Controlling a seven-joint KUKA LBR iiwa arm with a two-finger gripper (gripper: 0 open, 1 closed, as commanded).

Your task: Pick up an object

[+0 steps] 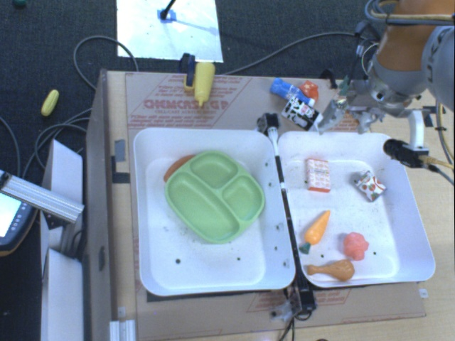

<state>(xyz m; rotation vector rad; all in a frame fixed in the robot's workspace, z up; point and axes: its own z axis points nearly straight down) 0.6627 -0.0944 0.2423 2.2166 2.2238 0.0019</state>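
Hovering over the far rim of the right bin (409,190), the gripper (346,114) sits at approx 12 o'clock of that bin's contents; whether jaws are apart or together cannot be told from this angle. No obj seen between them. Nearest candidates: red-white carton (318,175), lying toward 7 o'clock from the gripper, long axis running 12-to-6; crumpled red-white packet (369,185) toward 5 o'clock. Toy carrot (316,229), pink lump (355,245) and toy drumstick (330,269) lie further, near the 6 o'clock rim. Judgement: the carton is the closest reach; jaws should close across its short sides, i.e. 3-to-9.
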